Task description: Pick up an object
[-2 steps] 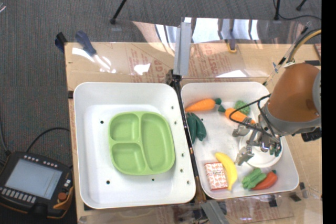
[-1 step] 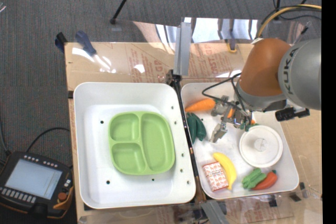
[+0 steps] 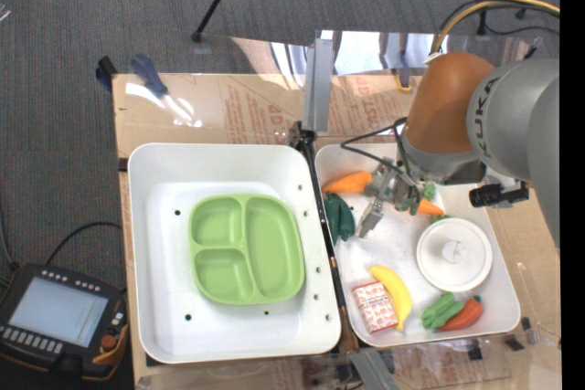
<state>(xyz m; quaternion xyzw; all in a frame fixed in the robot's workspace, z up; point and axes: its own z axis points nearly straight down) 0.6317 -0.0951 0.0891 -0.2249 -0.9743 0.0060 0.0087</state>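
My gripper [image 3: 384, 209] hangs over the upper middle of the right bin [image 3: 508, 288], its fingers [image 3: 370, 221] spread open with nothing between them. An orange carrot [image 3: 347, 183] lies just to its upper left. Left of it, against the bin wall, sits a dark green piece [image 3: 340, 216]. A second small orange carrot with a green top [image 3: 426, 205] lies close on its right. Lower in the bin are a yellow banana [image 3: 393, 291], a red and white box [image 3: 370, 307], a white round bowl [image 3: 454, 252], and a green and red vegetable [image 3: 453, 311].
The left bin [image 3: 155, 187] holds a light green divided plate [image 3: 247, 247]. The arm's orange band and grey wrist [image 3: 457, 110] loom over the right bin's far edge. A teach pendant [image 3: 59, 315] lies off the bench at the lower left.
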